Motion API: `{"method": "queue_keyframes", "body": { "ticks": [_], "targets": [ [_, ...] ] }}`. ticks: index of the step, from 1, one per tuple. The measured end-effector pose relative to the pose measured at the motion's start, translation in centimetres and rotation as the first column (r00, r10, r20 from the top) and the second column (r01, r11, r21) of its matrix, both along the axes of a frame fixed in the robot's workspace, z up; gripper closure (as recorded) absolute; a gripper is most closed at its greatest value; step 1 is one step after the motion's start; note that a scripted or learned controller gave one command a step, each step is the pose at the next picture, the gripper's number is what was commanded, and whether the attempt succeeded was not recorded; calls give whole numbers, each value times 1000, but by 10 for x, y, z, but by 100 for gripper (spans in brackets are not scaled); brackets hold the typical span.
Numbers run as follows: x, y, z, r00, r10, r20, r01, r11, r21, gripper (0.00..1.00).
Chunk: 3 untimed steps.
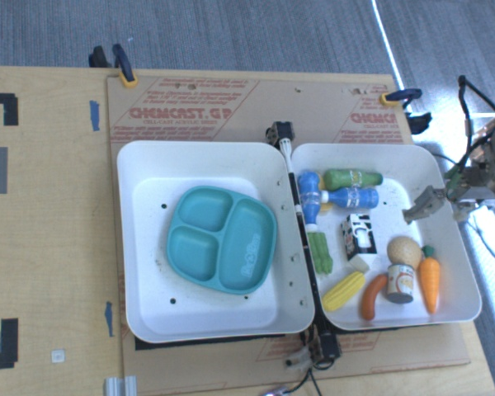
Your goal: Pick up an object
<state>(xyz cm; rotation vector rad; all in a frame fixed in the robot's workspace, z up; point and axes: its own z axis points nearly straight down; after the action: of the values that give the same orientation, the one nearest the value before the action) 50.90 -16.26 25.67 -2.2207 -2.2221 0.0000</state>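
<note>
two shallow white bins sit side by side on a cardboard sheet (231, 106) laid over the bench; the left bin (140, 221) holds a teal divided plate (221, 239) with three compartments, lying flat near its middle; the right bin (466, 295) holds the loose objects; along its far side a green bottle (352, 177) lies on its side, with a blue bottle (352, 197) just in front of it and another blue bottle (308, 196) lying lengthwise near the left wall; below that a green pickle-like piece (319, 251) lies along the same wall; a black and white box (360, 233) sits near the middle of the bin; toward the near side a yellow corn cob (344, 290) lies at a slant, a red sausage (370, 296) is just beside it, a small can (401, 283) touches a tan potato (403, 251), and an orange carrot (430, 282) lies by the right wall; the gripper (439, 201) hangs over the right edge of the right bin, above the carrot and potato and apart from them; nothing is seen between its fingers, and how far they are spread cannot be told from this angle.
</note>
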Motion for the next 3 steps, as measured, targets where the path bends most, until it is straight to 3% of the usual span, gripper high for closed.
{"method": "queue_keyframes", "body": {
  "ticks": [1,2,3],
  "targets": [
    [37,63,-122,991,131,-2,-131,991,1,0],
    [38,62,-111,992,129,2,-129,992,-1,100],
    [38,62,-111,992,129,2,-129,992,0,0]
  ]
}}
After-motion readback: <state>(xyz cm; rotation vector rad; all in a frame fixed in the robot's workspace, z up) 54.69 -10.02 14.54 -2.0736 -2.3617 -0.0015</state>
